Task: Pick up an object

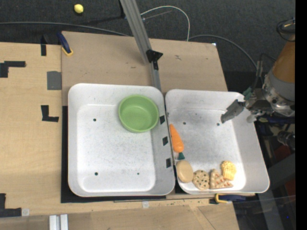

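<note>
Gripper (232, 112): mine, over the right bin's (249, 143) far right edge; whether open or closed, I cannot tell.
Targets: carrot (176, 138) along the left wall, toy foods (211, 176) clustered near (corners hinder grasping).

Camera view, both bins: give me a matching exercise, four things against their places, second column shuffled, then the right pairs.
Things:
1. green bowl
2. carrot
3. claw
4. yellow ball

Places:
A. on the dark floor beyond the bench
B. above the right bin's upper right part
C. in the left bin, upper right part
D. in the right bin, along its left wall

Pairs: 1-C, 2-D, 3-B, 4-A
</note>
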You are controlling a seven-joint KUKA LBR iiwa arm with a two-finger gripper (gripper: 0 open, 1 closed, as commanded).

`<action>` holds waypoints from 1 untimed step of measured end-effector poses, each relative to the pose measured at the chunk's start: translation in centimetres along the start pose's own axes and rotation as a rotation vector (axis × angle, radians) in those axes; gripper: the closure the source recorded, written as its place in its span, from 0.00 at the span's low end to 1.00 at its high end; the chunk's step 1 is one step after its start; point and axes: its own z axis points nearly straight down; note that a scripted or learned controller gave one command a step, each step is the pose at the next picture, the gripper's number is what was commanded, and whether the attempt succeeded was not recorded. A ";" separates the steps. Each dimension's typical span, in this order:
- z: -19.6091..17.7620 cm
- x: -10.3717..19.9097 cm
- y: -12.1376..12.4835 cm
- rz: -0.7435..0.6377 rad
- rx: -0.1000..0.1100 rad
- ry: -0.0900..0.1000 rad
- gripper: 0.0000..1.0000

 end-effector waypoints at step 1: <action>0.0 0.0 0.0 0.000 0.000 0.000 0.00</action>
